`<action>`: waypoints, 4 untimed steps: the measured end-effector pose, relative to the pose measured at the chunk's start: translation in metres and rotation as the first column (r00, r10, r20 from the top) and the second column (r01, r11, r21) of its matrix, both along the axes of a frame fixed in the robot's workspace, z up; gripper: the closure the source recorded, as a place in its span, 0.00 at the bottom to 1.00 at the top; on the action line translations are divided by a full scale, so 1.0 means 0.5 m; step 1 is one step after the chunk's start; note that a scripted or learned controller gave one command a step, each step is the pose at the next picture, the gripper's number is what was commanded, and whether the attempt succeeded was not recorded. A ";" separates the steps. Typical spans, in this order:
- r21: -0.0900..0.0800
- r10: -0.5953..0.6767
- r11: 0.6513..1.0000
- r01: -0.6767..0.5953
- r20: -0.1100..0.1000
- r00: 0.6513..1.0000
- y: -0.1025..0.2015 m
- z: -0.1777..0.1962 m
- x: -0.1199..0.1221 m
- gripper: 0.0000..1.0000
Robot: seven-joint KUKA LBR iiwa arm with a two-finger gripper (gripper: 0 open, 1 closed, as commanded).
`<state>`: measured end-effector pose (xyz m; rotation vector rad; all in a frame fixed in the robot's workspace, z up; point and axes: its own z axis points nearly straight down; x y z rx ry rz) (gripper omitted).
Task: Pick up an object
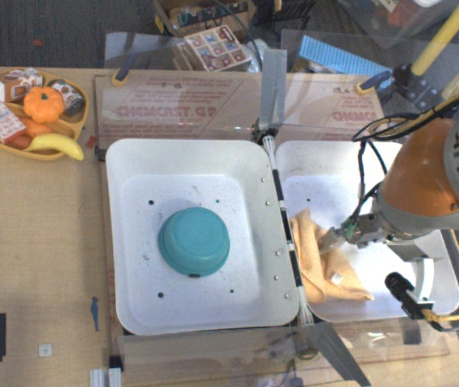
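Right white bin (439,297): hand (344,238) touches orange cloth (319,263), its grip unclear.

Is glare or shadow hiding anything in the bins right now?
Camera view: even light, no strong glare on the left bin, where the teal bowl is sharp; the arm darkens part of the right bin and covers the gripper by the orange cloth, so its tip is hard to read.

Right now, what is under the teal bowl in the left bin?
The teal bowl lies upside down on the left bin floor. Whatever is beneath it is covered, so nothing there can be seen.
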<state>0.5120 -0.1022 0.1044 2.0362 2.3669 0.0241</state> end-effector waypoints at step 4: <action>-0.009 0.225 0.974 -0.225 0.001 0.974 0.010 -0.019 0.029 0.00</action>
